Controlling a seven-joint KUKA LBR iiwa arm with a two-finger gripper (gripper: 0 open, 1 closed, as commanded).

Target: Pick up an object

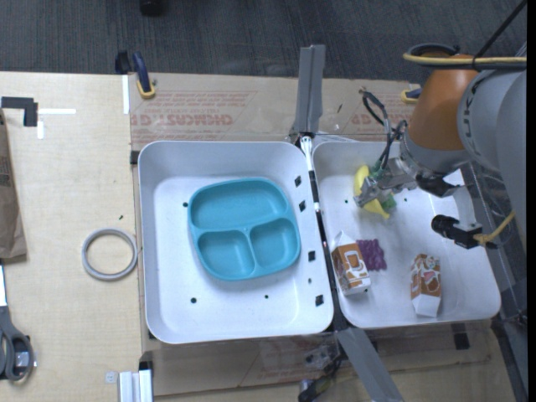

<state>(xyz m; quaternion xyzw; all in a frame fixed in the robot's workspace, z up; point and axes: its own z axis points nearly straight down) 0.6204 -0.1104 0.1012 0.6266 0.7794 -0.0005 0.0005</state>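
Note:
My gripper (374, 189) reaches down into the right bin (469, 308) at its back left, coming from the orange-banded wrist (444, 107). Its tip is right on a yellow toy with a green bit (378, 207), which shows on both sides of it. Whether it has hold of the toy is hidden by the gripper body. Nearer the front lie a purple grape bunch (373, 254), a small brown-and-white carton (351, 264) and a second carton with red print (425, 284).
A blue divided plate (244, 228) lies in the left bin (159, 308). A grey divider post (310, 90) stands between the bins at the back. On the bench at left are a tape ring (110, 253), scissors (13, 354) and a brown bag (10, 199).

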